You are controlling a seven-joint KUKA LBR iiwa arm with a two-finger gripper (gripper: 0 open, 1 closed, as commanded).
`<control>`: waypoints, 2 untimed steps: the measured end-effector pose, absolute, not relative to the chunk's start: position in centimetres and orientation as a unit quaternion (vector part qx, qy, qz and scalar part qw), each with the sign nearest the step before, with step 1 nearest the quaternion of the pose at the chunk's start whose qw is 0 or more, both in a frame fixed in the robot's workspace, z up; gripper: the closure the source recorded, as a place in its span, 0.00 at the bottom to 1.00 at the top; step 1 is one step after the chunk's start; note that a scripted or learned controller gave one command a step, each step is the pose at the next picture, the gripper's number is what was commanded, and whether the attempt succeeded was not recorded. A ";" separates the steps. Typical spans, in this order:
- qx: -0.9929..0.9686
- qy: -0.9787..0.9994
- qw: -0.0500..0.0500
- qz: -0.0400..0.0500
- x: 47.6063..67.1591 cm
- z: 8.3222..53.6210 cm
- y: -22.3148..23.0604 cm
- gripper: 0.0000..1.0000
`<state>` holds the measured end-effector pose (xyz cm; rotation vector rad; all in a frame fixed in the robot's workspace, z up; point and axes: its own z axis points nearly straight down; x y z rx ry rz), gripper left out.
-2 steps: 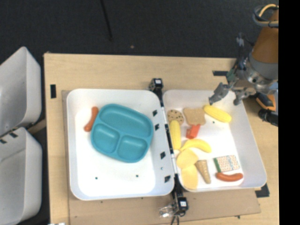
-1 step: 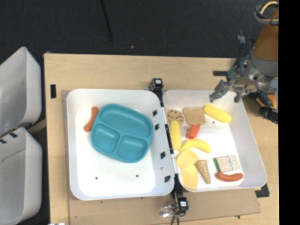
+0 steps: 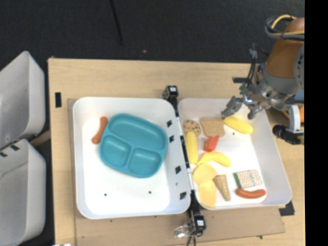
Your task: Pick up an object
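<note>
- The pincer [image 3: 243, 105] hangs over the far edge of the right bin [image 3: 274, 160], its two fingers spread open with nothing between them.
- A lemon [image 3: 239, 125] lies just under and beside the fingers, near the bin's far right corner; it looks the nearest thing to take, and I judge the step in hand to be the approach for a grasp.
- To do it well, the fingers should straddle the lemon across its narrow width, come down straight, and close only when both tips are below its widest part; it is rounded and smooth, so an off-centre pinch would likely squirt it aside.
- The bin's far wall is close, so the finger on that side risks catching on the rim.
- The toast [image 3: 212, 127] lies just beside the lemon toward the bins' shared edge, with a red piece [image 3: 210, 144] touching it below; the near finger could snag the toast.
- Further out: a cookie [image 3: 191, 126], a corn cob [image 3: 191, 146] along the shared edge, a banana [image 3: 215, 159], yellow slices [image 3: 205, 183], a cone [image 3: 222, 187], a wafer [image 3: 248, 178] and a sausage [image 3: 251, 192] toward the near edge.
- The left bin [image 3: 87, 188] holds a blue tray [image 3: 133, 145] and an orange carrot [image 3: 100, 130], well apart from the pincer.
- Both bins rest on the counter [image 3: 61, 81].
</note>
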<state>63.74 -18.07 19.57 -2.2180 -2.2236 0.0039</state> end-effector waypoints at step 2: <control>-0.708 -0.706 0.000 0.000 63.9 9.9 -18.9 0.00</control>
